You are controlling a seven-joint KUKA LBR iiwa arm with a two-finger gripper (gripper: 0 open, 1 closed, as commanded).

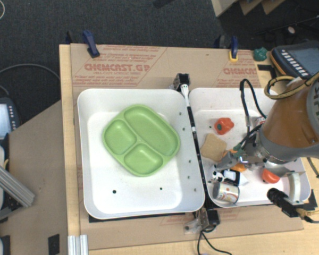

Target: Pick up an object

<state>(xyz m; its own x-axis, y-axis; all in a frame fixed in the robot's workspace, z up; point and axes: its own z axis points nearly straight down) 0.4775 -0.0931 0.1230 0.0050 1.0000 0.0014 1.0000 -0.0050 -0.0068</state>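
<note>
Right bin (pixel 202 97) carries a small heap of candidates: an orange-red piece (pixel 224 125) toward the far side, a tan cardboard-like piece (pixel 215 147) near the dividing wall, a second orange-red piece (pixel 270 176) under the arm's near side, and a white, black and orange jumble (pixel 227 187) at the near-left corner. No single target is marked; anything here would serve. The claw (pixel 243 155) sits low among this clutter, between the tan piece and the jumble, but the grey-and-orange arm (pixel 290 126) covers it, so how wide it stands and whether it grips anything cannot be told. Risks, as judged: pieces lie touching or nearly so, so a close could catch two at once or nudge one away; the flat tan piece may slide instead of lifting; the black cable (pixel 247 102) hanging off the wrist could snag. The dividing wall is just beside the heap, leaving little lateral room there; the far half of the bin is more open. Left bin (pixel 87 158) holds a green divided plate (pixel 141 139), with free floor around it on the counter (pixel 122 62).
</note>
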